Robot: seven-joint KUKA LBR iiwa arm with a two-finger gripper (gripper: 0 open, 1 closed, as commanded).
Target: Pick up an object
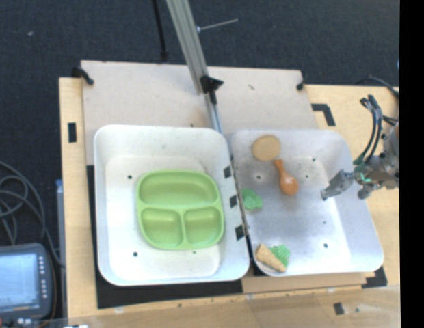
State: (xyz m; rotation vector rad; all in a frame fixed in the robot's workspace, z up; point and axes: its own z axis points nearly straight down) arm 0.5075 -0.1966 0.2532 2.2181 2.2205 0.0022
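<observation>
Most of the arm is cut off at the right side of the picture, so just its end with some cables can be seen. The gripper [345,186] hangs over the right edge of the right bin [355,241]. It is small and blurry here, and nobody could tell from this picture whether it is open or closed. Nothing can be seen caught in it. The things to pick from lie in the right bin. A round tan thing [266,147] sits near the top of that bin, and it is hard to say what it is. Just below it lies an orange wooden piece [286,179] with a thin neck and a fat round end, tilted a little. A small green lump [251,201] sits close to the bin's left wall. At the bottom edge, a tan wedge [269,256] and a second green bit [282,254] touch each other, and they seem to rest on a small white dish that is partly hidden. The gripper is apart from all of these things. In the left bin [116,149] lies a light green plate [179,208] with three parts, one long and two small. Both bins sit on the counter [72,108]. A grey metal pole [188,36] slants down from the top and ends between the bins.
</observation>
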